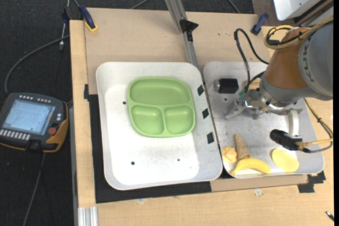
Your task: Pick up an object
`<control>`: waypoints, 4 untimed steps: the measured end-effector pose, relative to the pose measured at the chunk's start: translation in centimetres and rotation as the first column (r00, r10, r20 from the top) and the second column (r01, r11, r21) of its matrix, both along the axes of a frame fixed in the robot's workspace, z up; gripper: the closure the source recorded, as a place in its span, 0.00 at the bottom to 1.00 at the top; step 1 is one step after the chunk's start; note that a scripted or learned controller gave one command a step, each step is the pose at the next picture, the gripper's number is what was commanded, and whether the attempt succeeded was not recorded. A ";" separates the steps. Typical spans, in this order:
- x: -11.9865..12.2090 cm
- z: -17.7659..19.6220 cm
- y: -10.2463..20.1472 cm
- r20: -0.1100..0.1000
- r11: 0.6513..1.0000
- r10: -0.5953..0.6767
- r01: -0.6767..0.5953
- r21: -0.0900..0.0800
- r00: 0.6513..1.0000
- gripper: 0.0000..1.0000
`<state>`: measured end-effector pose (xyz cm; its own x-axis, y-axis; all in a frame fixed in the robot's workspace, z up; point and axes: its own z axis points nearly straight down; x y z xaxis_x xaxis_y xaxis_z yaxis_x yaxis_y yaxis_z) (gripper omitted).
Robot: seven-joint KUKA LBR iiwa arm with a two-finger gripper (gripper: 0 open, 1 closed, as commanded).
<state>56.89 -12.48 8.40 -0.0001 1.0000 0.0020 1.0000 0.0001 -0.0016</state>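
Camera view, looking down at a slant on both bins. The right bin (318,164) holds the candidate objects, gathered along its near edge: a yellow banana (251,166) lying curved against the near wall; a tan cone-shaped piece (241,146) just behind it and touching it; a pale lumpy piece (229,154) at the banana's left end; and a flat yellow disc (285,160) to the banana's right, close to it but apart. A small black block (228,85) lies alone near the bin's far wall. All look like small toy-food items, so they are probably light, stiff and smooth-skinned, prone to slip or roll rather than to crush. The banana would best be taken across its middle, with the fingers closing on its narrow width; the disc lies flat and offers little to hold; the block's parallel faces should grip well.

The gripper (245,107) hangs low over the middle of the right bin, between the block and the near cluster. Whether its fingers are parted or closed cannot be told, and no object shows between them. A black cable end (283,139) dangles near the disc. The left bin (114,169) holds a green divided plate (161,106), with nothing on it.
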 end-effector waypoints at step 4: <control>1.3 14.1 0.0 0.005 1.000 0.001 -0.001 -0.002 1.000 1.00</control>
